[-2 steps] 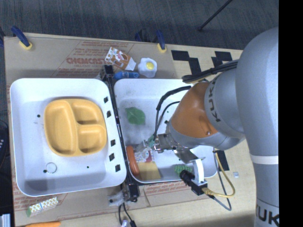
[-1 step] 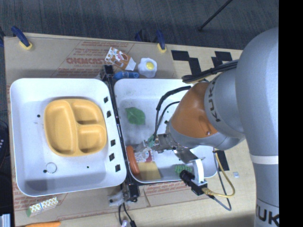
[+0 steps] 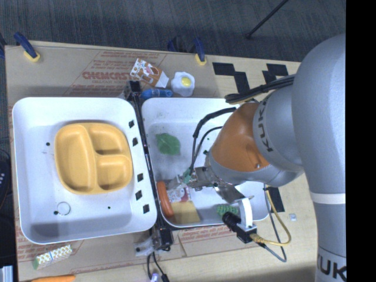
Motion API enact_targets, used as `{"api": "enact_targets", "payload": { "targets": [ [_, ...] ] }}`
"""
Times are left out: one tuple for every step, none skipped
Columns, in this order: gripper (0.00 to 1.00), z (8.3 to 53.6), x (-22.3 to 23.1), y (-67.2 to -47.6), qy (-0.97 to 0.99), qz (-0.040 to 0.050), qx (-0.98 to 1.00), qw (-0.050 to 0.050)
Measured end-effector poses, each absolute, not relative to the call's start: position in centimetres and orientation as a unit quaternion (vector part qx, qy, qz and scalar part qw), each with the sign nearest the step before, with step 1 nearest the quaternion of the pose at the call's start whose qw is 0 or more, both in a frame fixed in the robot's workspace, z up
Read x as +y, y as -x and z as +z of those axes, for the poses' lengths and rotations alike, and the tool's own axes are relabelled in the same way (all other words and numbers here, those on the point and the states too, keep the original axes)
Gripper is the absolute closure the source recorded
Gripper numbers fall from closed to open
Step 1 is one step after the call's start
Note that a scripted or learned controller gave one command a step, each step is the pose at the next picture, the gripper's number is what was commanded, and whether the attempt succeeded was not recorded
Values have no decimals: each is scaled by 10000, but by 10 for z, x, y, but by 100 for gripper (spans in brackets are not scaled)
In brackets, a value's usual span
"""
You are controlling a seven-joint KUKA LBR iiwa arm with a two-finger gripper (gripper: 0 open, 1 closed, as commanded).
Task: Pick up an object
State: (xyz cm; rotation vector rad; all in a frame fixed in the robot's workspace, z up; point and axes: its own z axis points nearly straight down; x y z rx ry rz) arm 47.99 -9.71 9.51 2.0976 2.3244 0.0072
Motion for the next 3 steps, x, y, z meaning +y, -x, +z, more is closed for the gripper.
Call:
{"api": "enact_targets", "payload": {
  "targets": [
    [0, 95, -97, -480, -6698, 23, 7426, 49],
    [0, 95, -97, -480, -6697, 23, 7426, 48],
    [0, 95, -97, -480, -6697, 23, 7426, 47]
  ]
}}
